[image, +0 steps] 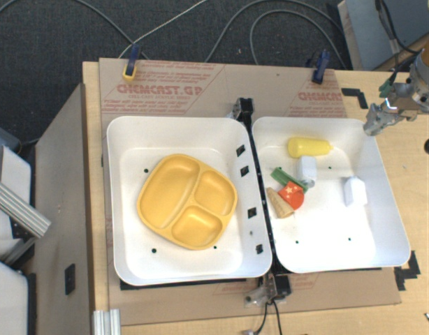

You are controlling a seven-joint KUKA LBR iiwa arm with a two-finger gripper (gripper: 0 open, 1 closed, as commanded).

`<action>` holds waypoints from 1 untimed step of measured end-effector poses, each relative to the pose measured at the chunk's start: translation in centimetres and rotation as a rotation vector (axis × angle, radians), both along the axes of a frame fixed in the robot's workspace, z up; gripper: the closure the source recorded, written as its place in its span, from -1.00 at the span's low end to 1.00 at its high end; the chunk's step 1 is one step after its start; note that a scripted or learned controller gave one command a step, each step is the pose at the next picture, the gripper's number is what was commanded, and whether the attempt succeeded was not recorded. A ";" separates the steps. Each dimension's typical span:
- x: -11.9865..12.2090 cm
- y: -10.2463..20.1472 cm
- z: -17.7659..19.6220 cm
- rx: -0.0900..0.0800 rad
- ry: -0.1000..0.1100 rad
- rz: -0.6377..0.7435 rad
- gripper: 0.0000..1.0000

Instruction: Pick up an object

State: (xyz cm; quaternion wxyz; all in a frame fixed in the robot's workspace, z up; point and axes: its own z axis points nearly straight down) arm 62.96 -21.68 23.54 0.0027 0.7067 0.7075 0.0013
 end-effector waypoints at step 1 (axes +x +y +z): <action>-1.6 5.7 -0.8 0.005 0.009 0.004 1.00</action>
